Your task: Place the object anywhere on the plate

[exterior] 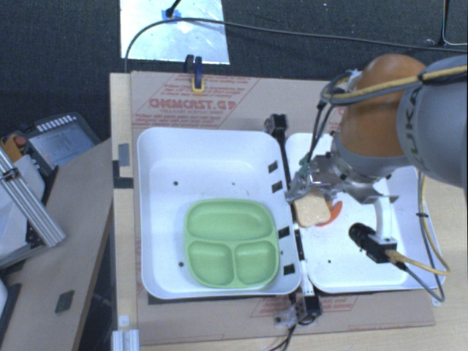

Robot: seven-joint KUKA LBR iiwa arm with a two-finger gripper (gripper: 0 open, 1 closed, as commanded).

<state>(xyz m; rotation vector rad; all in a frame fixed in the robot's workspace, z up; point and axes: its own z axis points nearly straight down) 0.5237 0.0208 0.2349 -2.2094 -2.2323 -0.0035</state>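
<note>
**Claw low over the right bin, beside a tan slice near the divider**

The claw (311, 185) of the grey arm with the orange band (380, 112) sits low over the left part of the right shallow white bin (365, 269), close to the wall shared with the other bin. Its metal parts are crowded together under the wrist, and how far it stands open cannot be told. Just below it lies a tan, bread-like slice (310, 210), with a small orange-red piece (334, 211) touching its right edge. Whether the claw touches the slice, or the slice simply lies on the bin floor beneath it, cannot be told. A black cylindrical part with a yellow cable (373, 243) hangs over the same bin to the lower right of the slice.

Across the divider, the left shallow white bin (168, 159) holds a pale green plastic plate with three compartments (232, 243), lying flat in its lower right part. The slice is near the plate but apart from it, in the other bin. Both bins rest on a brown cardboard sheet with red print (194, 102) on the counter
</note>
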